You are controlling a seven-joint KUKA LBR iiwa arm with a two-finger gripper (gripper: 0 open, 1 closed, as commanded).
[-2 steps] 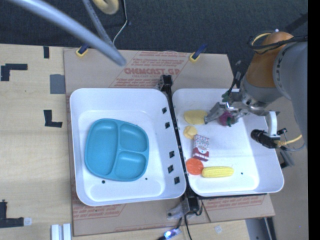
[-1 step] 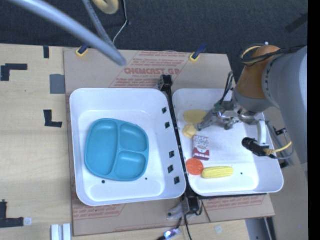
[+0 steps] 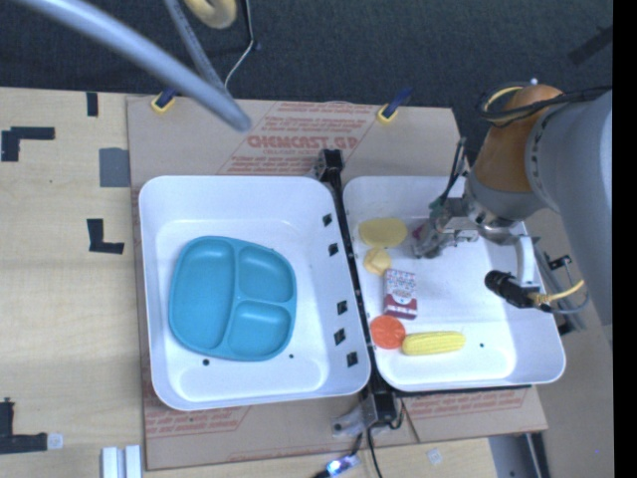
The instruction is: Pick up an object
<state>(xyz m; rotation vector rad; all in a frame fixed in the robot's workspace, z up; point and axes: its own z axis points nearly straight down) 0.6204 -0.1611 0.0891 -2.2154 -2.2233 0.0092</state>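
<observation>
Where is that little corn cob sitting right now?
The corn cob lies in the right bin, near its front edge, right beside the orange ball and just below the small red-and-white carton.

Red print runs along the brown cardboard sheet that lies under the two bins, just beyond their far edges; it appears to read "CHEMCAST GP", with a smaller line above it too faint to read. The small red-and-white packet in the right bin bears markings too small to read.
</observation>
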